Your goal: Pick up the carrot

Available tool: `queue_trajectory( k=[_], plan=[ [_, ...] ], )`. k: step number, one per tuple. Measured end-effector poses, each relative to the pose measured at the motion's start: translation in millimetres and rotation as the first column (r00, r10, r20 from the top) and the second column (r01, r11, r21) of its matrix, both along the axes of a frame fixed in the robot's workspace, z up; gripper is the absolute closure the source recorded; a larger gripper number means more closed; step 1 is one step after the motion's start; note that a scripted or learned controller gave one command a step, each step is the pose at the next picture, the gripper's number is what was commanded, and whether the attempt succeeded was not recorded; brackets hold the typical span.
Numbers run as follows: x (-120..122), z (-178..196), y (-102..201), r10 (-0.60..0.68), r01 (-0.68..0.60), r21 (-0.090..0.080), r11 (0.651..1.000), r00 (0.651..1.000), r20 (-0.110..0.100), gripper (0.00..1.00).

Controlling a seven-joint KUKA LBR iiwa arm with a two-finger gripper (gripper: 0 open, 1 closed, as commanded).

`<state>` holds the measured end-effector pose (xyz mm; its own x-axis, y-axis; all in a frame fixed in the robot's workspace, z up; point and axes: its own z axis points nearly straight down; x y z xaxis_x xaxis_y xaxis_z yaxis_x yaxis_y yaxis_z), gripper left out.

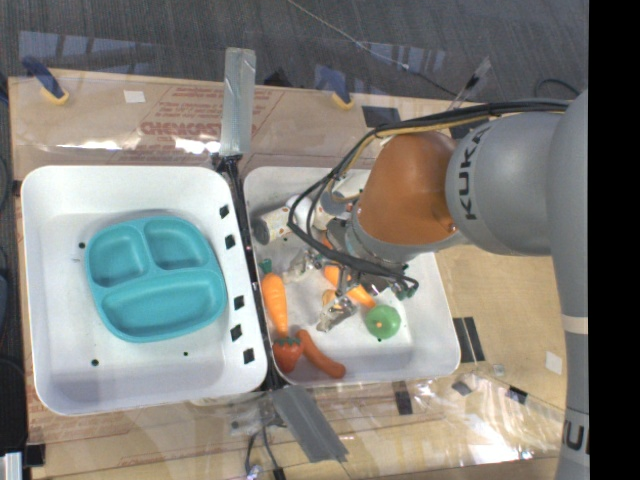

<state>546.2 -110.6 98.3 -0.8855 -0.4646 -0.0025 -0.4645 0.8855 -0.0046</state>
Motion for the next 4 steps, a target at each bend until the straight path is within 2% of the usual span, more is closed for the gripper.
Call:
queue_trajectory(
  k=[1, 2, 3, 4],
  plan=[
    [1.3, 10.2, 3.6, 0.01, -0.01, 0.001, 1.0, 1.0, 0.002, 1.0],
    [1.1, 97.5, 2.8, -0.276, 0.276, 0.004, 0.961, 0.961, 0.002, 1.0],
    [-62.2, 82.0, -9.9, -0.476, 0.476, 0.002, 0.879, 0.879, -0.008, 1.0],
    [45.0, 52.4, -18.6, -0.594, 0.594, 0.003, 0.804, 0.804, -0.005, 1.0]
  ],
)
